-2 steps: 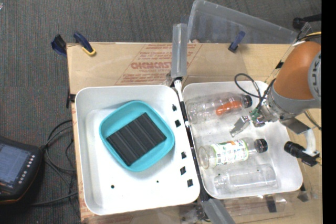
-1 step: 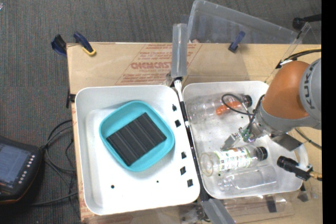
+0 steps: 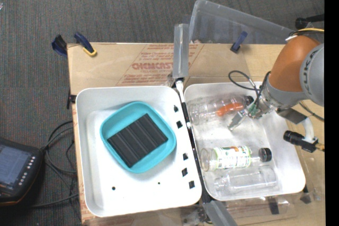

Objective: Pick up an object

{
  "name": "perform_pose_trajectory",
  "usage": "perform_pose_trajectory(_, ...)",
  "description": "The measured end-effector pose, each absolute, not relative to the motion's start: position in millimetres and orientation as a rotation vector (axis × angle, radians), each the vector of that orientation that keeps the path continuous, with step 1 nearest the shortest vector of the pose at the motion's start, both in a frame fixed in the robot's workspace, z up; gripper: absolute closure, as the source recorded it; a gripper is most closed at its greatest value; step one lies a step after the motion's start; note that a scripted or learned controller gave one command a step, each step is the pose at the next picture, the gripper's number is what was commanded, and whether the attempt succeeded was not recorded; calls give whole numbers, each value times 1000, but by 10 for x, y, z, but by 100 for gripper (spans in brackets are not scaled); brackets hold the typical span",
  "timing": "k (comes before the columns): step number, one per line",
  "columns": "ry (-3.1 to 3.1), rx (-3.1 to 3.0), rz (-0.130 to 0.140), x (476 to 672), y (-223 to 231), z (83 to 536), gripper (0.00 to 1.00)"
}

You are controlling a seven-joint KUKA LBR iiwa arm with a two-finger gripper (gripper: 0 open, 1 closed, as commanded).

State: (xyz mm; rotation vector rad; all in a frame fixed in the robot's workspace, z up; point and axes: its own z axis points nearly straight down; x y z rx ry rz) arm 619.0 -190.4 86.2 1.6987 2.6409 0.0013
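Note:
My gripper point(image 3: 239, 117) hangs low in the upper middle of the right bin point(image 3: 296, 166). It is right beside the right end of a clear bottle with an orange piece inside point(image 3: 214, 110), which lies on its side. Nearer the front lies a bottle with a green and white label and a black cap point(image 3: 233, 157). A plain clear bottle point(image 3: 246, 181) lies along the bin's front wall. Nothing can be seen held in the gripper.
The left bin point(image 3: 87, 114) holds a teal square tray with a dark ridged insert point(image 3: 137, 136). A clear plastic shield point(image 3: 238, 24) stands behind the right bin. Blue clamps point(image 3: 82, 44) grip the bench's back edge. A black cable loops near the arm's wrist point(image 3: 241, 79).

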Motion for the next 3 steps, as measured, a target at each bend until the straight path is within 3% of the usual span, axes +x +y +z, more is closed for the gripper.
perform_pose_trajectory(1,2769,1486,2,5619,-1618,851,0)
perform_pose_trajectory(2,2763,1391,24,5400,-1588,972,0)
perform_pose_trajectory(3,2764,1485,5,5535,-1732,865,0)
